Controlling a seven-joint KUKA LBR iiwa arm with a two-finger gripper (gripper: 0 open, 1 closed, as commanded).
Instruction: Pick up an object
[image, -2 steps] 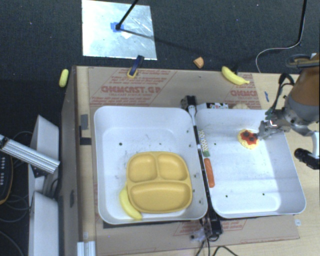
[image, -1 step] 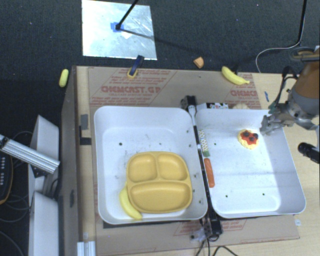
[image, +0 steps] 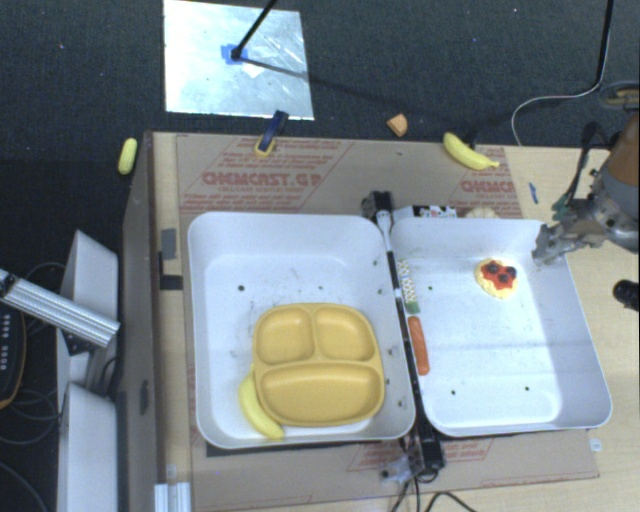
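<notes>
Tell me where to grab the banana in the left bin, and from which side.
Grip the banana across its middle, coming straight down. It lies flat, squeezed between the yellow tray and the bin wall, so a side approach looks blocked. Its outer end is probably freest.

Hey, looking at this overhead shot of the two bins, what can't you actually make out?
- Gripper: blurred and small at the right bin's far right rim; finger state unreadable.
- Arm: cut off by the camera view's right edge.
- Banana in the left bin: partly hidden under the yellow divided tray.
- Round toy: too small to identify.
</notes>
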